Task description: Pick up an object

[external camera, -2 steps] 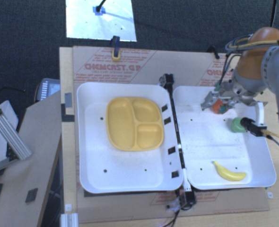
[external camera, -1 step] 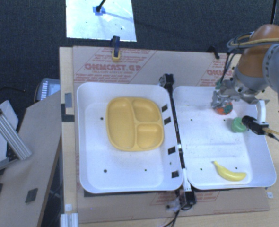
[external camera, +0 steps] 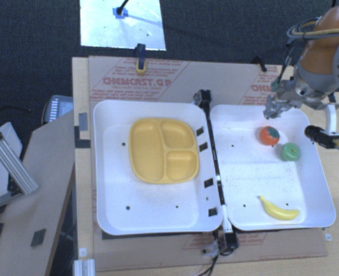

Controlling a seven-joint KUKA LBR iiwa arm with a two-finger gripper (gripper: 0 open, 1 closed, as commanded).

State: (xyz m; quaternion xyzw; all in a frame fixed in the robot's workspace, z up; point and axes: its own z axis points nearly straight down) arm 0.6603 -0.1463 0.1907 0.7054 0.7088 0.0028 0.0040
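tool (external camera: pixel 271 111) upper right, above orange ball (external camera: pixel 269 135) | green ball (external camera: pixel 291 151) beside it | banana (external camera: pixel 280 210) lower right | yellow tray (external camera: pixel 162 150) left bin (external camera: pixel 109 211)

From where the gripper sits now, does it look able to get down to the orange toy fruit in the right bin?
Probably yes. The gripper hangs just above and behind the orange fruit, nothing lying between them; the green fruit sits apart to one side.

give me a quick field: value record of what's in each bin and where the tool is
left bin: yellow divided plate, three compartments, lying flat
right bin: orange tomato-like toy, green apple-like toy, yellow banana
toy spacing: orange and green close together near the far right; banana apart, near the front edge
tool: over the right bin's far edge, just above the orange toy in the image
held: nothing seen between its fingers
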